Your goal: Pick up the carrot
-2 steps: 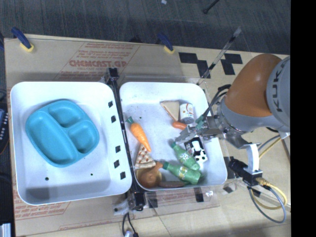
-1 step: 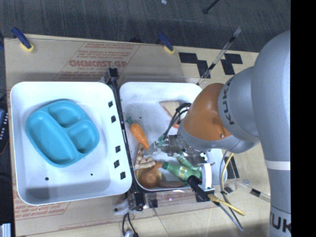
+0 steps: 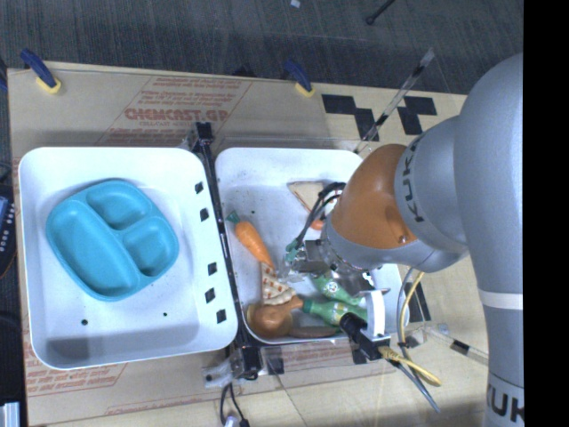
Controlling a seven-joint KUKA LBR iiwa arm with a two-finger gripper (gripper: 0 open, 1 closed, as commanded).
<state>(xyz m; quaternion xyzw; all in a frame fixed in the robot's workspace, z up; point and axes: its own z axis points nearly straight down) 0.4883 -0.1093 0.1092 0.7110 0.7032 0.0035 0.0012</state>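
Carrot [image 3: 252,241] is seen lying slantwise on the floor of the right bin [image 3: 267,163], near its left wall and just up-left of a cracker [image 3: 274,283], untouched. Gripper [image 3: 307,258] is placed just right of the carrot, low over the clutter, probably lined up for a grasp; how its jaws stand cannot be told. Open floor is left above the carrot, while little room is allowed toward the wall.

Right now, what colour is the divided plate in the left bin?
Light blue: the three-compartment plastic plate shows best in the camera view.
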